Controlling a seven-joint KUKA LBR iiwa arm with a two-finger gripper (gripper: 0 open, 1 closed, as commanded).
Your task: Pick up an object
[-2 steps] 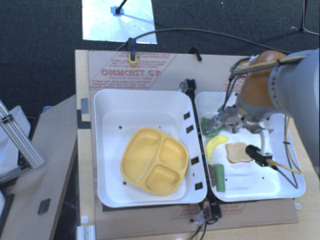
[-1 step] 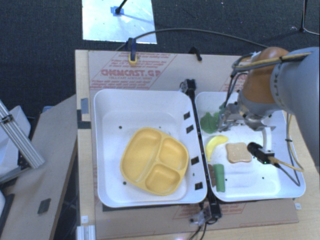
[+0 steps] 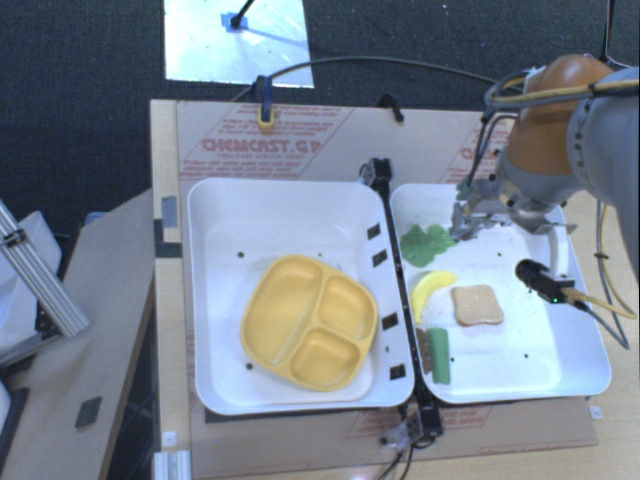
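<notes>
Camera view: pincer [image 3: 466, 220] low in the right bin [image 3: 575, 373], grip state cannot be told.

Bench of pale board on dark carpet; foil sheet [image 3: 235, 26] far behind. Green leafy toy [image 3: 427, 242] just left of the pincer, near touching; yellow banana piece [image 3: 430, 290] and toast slice [image 3: 476, 305] in front of it. Yellow divided tray [image 3: 310, 321] in the left bin [image 3: 230, 208], well apart. Arm's wrist cut off at right edge.

Tray [image 3: 310, 322] in left bin [image 3: 215, 228] (alone).

One fixed camera high above the bench [image 3: 300, 128] — looking down aslant on both bins [image 3: 215, 298].
</notes>
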